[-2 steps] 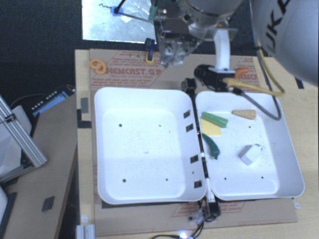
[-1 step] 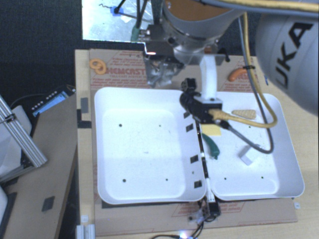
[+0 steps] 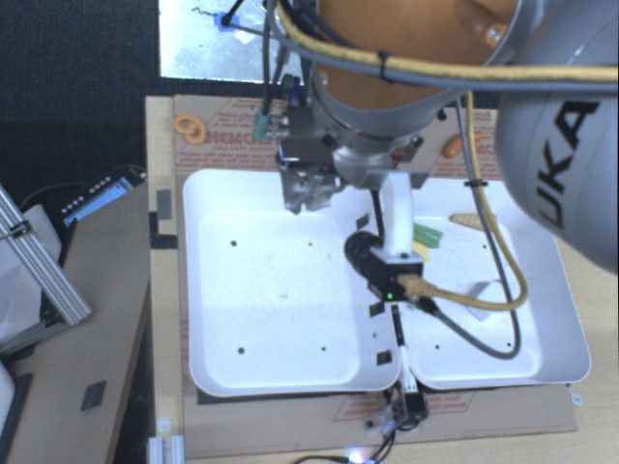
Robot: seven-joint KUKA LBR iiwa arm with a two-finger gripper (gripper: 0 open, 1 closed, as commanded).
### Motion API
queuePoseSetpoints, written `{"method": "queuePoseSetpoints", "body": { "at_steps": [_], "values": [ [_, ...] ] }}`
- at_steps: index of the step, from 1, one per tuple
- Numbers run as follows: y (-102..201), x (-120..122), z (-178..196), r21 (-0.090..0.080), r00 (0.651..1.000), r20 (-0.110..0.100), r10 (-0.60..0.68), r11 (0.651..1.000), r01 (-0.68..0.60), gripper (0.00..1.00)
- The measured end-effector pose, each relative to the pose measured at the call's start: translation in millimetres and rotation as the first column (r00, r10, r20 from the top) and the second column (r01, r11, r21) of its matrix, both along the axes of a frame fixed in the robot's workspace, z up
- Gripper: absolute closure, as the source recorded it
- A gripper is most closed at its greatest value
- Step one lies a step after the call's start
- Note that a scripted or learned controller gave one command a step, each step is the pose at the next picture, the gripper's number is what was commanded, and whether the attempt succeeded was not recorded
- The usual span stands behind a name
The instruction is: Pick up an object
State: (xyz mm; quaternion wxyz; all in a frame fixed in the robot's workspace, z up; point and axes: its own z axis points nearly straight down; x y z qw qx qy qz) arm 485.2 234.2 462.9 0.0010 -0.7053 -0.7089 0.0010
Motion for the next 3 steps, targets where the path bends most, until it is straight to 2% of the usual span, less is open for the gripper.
{"method": "queuePoseSetpoints", "body": {
  "at_steps": [3],
  "values": [
    [-0.1,1.4,59.3,0.002,1.000,0.006,0.000,1.000,0.000,1.00]
  ]
}}
